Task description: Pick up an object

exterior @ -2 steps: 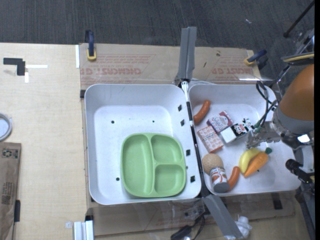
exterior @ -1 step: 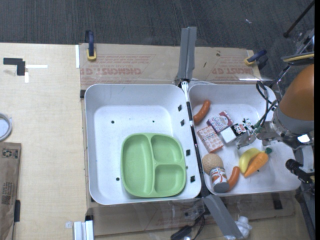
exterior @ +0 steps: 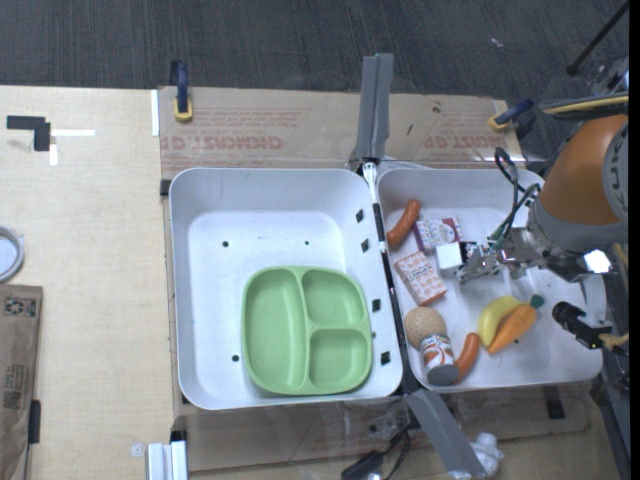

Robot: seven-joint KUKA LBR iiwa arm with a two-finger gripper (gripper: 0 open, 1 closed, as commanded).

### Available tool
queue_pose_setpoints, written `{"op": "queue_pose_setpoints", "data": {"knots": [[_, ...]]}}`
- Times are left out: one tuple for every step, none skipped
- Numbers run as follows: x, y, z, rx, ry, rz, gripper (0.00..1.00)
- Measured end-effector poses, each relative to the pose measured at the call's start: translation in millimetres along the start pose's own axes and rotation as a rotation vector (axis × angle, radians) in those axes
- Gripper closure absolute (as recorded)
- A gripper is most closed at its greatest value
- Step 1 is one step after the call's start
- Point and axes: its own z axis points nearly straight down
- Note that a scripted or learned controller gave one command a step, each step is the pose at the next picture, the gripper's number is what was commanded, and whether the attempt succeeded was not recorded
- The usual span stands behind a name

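My gripper (exterior: 472, 265) is low inside the right bin (exterior: 560, 368), reaching in from the right under the orange band of the arm (exterior: 585, 183). A small white block (exterior: 449, 256) lies right against its left tip; I cannot tell whether it is held. Just left of it are a red-and-white packet (exterior: 421, 277) and a second packet (exterior: 437, 232). An orange sausage (exterior: 402, 224) lies at the bin's back left. A yellow banana (exterior: 495, 317) and a carrot (exterior: 514, 327) lie below the gripper. Near the front sit a tan ball (exterior: 425, 324), a small can (exterior: 437, 357) and another sausage (exterior: 467, 355).
The left bin (exterior: 195, 268) holds a green divided plate (exterior: 308, 330). A grey divider post (exterior: 375, 108) rises between the bins at the back. Clamps (exterior: 181, 91) sit on the cardboard behind, and a roll of tape (exterior: 6, 256) lies at the bench's far left.
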Motion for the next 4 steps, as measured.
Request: {"op": "queue_pose_setpoints", "data": {"knots": [[-8.7,41.5,0.8,0.027,0.006,0.012,0.00],[-14.0,59.3,6.1,0.103,0.019,0.076,0.00],[-9.7,56.2,12.3,0.120,0.008,0.243,0.00],[-19.1,57.0,10.8,0.081,0.011,0.030,0.00]]}}
